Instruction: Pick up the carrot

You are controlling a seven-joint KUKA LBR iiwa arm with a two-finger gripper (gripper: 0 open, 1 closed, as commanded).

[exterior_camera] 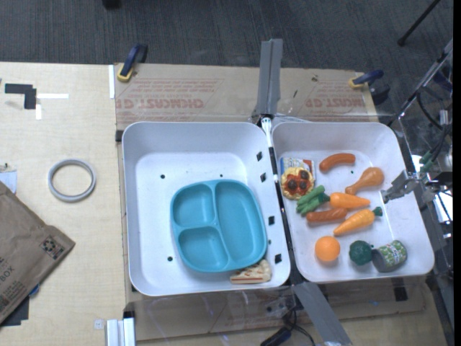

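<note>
Because the right bin (288, 193) holds a tight cluster of toy foods, we treat misidentification as the first hazard. We see two carrot-like pieces: one carrot (356, 222) with a green top lying at a slant just right of the red sausage (328, 215), and a second orange carrot piece (348, 201) directly above it, touching or nearly touching the green beans (312, 200). Relative to the slanted carrot, an orange ball (327, 250) sits below and to the left, a broccoli piece (360, 253) and a small can (390, 255) lie below, an orange squash-shaped piece (365, 180) and a second sausage (337, 161) lie above, and a pizza slice (297, 179) lies up and to the left. We see the gripper (395, 191) at the right rim of the bin, to the right of and slightly above the carrot's green top, apart from it and carrying nothing; at this size we cannot tell how far its fingers are spread. We judge three risks from here. First, a descent off the carrot's middle may land on the sausage or the upper carrot piece, since the three lie nearly side by side. Second, fingers closing along the carrot's length, not across it, may slip off its taper. Third, a finger may wedge between carrot and sausage and push both aside. We note the teal plate (216, 225) in the left bin (144, 215) plays no part.
</note>
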